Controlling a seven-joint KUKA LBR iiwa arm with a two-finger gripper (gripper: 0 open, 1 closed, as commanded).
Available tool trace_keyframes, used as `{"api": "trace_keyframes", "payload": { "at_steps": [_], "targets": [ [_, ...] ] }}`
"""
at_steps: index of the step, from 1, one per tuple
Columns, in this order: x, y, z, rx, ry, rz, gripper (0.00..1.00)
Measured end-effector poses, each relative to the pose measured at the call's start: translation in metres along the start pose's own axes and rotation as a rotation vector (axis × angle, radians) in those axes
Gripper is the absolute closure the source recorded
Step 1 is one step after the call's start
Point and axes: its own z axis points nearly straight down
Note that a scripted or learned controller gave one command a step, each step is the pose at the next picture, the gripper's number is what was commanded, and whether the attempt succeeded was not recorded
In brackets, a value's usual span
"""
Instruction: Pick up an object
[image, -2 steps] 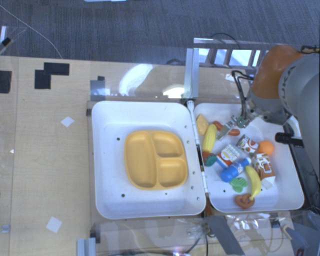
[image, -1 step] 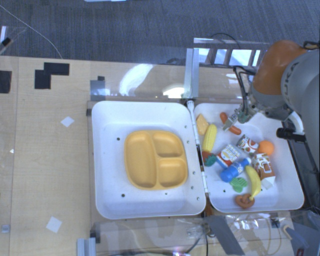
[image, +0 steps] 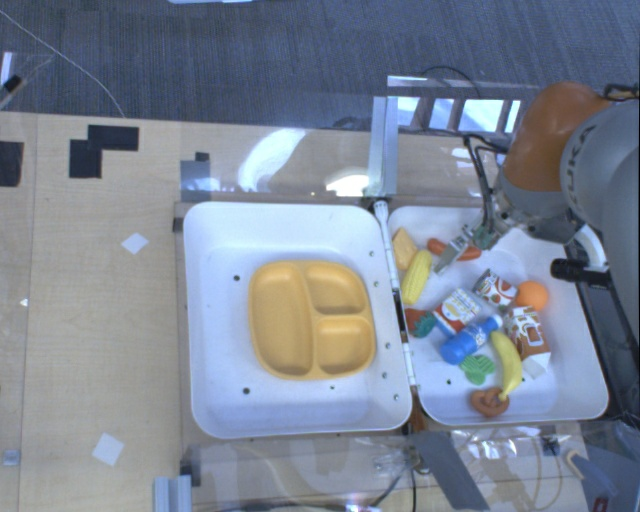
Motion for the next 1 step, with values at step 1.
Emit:
{"api": "trace_keyframes", "payload": {
  "at_steps": [1],
  "targets": [
    [-0.0033,0.0037,-0.0152,-0.013,-0.019,-0.006,1.00]
  ]
}}
